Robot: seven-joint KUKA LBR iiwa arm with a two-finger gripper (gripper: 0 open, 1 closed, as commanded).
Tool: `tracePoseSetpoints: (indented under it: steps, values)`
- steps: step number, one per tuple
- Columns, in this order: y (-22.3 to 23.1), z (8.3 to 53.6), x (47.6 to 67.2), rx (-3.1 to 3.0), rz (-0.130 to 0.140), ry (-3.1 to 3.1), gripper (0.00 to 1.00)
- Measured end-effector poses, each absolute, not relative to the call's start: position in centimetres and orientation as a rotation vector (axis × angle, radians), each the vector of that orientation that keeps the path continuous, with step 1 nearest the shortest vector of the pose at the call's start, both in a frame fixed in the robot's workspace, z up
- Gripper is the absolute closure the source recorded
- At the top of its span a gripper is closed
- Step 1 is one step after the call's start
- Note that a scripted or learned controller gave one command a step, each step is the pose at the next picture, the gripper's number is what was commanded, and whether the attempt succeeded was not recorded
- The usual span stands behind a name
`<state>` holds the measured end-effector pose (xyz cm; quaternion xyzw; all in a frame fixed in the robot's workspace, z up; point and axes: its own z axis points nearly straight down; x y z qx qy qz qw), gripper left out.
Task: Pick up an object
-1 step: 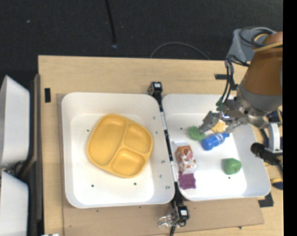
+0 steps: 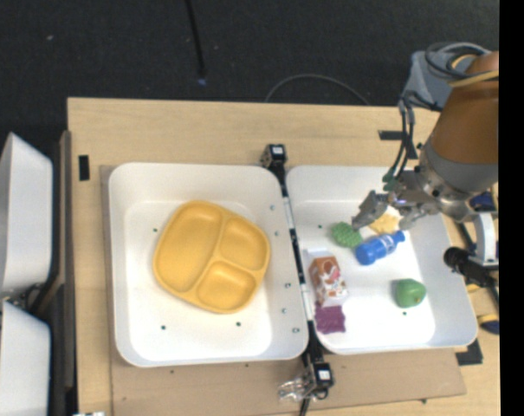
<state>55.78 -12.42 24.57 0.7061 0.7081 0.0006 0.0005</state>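
Blue bottle (image 2: pixel 378 248), label unreadable

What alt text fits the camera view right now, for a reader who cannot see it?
The gripper hangs low in the right bin, by a small green piece, a blue bottle, a green ball and a snack packet. A yellow divided tray lies in the left bin.

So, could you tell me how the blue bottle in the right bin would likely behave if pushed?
The blue bottle lies on its side, so it would probably roll. It looks like small, light plastic, likely sliding on the smooth right bin.
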Motion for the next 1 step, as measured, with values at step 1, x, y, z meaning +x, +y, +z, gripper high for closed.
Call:
tracePoseSetpoints:
  steps: [1]
  values:
    - [-13.16, 18.44, 55.92, 2.225, -0.007, 2.221, 0.0]
